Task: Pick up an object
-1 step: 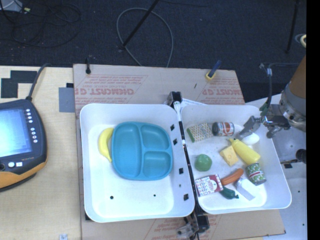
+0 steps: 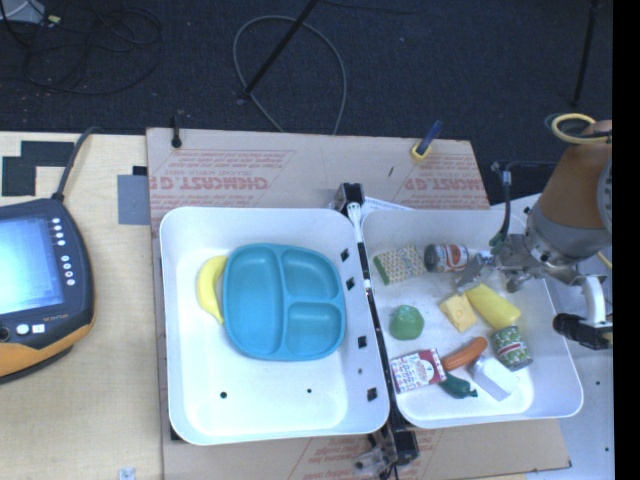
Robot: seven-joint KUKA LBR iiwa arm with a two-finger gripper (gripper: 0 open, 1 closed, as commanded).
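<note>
My gripper [image 2: 499, 260] hangs over the right bin's [image 2: 560, 398] far right part, just above a yellow oblong piece [image 2: 492, 305] and right of a small can lying on its side [image 2: 447, 258]. Nothing visibly sits in the gripper. Around it in the right bin lie a yellow block [image 2: 459, 313], a green ball [image 2: 406, 321], a green patterned packet [image 2: 398, 264], an orange carrot-like piece [image 2: 465, 354], a small green tin [image 2: 510, 348], a red and white packet [image 2: 417, 370], a white block [image 2: 492, 378] and a dark green piece [image 2: 458, 388].
The left bin [image 2: 190, 388] holds a blue divided plate [image 2: 283, 301] with a yellow object [image 2: 210, 286] tucked under its left edge. A teach pendant [image 2: 35, 278] rests on the bench at far left. A black divider [image 2: 362, 298] separates the bins.
</note>
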